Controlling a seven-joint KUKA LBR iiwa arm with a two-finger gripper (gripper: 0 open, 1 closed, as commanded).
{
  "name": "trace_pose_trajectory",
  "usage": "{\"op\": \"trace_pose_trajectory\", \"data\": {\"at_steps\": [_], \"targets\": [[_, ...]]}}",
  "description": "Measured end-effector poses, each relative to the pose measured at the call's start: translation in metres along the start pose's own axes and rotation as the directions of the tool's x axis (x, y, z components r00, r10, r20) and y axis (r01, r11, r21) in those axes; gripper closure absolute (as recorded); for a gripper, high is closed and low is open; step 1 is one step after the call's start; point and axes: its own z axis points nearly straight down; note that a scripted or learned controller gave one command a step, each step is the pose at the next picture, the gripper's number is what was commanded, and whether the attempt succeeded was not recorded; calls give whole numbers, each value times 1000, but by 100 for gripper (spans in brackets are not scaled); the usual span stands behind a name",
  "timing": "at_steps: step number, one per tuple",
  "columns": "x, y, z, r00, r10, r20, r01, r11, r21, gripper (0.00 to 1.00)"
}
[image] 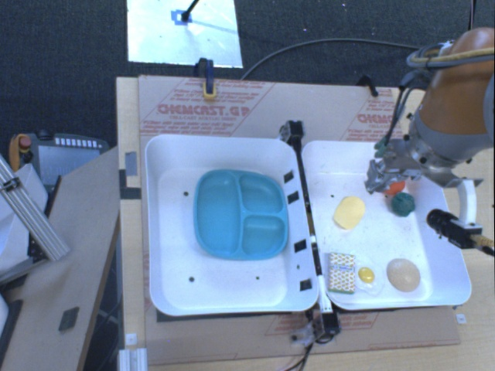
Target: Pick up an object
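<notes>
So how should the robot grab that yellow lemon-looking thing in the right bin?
Probably from straight above, pinching the yellow lemon-shaped object across its narrow middle. It lies flat on the floor of the right white bin, longer one way than the other, with open floor all around it, so the fingers could drop down on both long sides.

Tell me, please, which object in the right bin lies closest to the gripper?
The dark green ball, just below the gripper; the yellow piece lies farther off.
</notes>
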Motion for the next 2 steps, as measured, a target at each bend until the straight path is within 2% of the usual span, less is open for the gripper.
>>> {"op": "trace_pose_trajectory", "data": {"at_steps": [1,2], "targets": [[44,-11,1,1000,-2,0,2,1000,0,100],[104,-20,15,1000,-2,-1,2,1000,1,100]]}}
